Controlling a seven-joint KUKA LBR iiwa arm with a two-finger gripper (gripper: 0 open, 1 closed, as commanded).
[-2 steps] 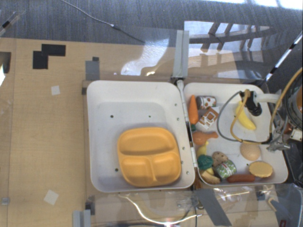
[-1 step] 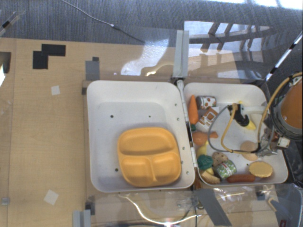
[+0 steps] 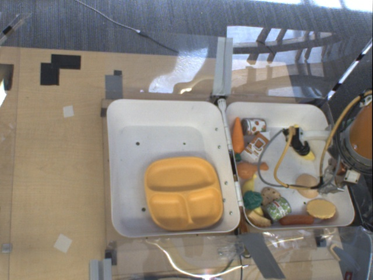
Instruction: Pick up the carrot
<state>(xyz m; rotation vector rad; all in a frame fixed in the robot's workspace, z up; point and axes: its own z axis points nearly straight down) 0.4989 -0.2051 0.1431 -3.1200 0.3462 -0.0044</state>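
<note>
Carrot (image 3: 237,135) in right bin (image 3: 344,212), yellow tray (image 3: 183,192) in left bin (image 3: 134,121)

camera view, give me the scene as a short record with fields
left bin: holds a yellow divided tray
right bin: holds the toy food pile
carrot: orange, lying along the right bin's left wall, near the far end
arm: at the right bin's right edge
end effector: low over the right bin's right side, apart from the carrot
cable: loops across the right bin
</note>
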